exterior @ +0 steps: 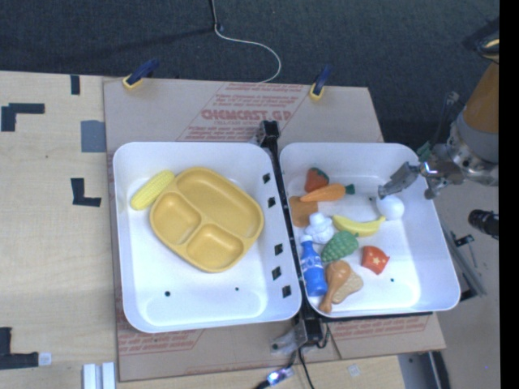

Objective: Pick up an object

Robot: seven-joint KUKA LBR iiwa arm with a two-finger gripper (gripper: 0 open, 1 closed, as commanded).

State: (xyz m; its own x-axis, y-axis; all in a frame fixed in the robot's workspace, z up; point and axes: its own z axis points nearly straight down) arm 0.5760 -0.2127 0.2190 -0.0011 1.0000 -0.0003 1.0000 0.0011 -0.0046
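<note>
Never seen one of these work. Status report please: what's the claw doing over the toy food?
Gripper over right bin, near its far right side, nothing seen between its fingers. White ball just below it, banana alongside. Left bin: yellow tray, corn.

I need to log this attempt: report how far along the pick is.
Done: the end effector has reached the right bin's far right side, beside a white ball. In hand: nothing visible between its fingers; the banana, carrot and bottle all lie in the bin. Left: the grasp and the lift.
</note>
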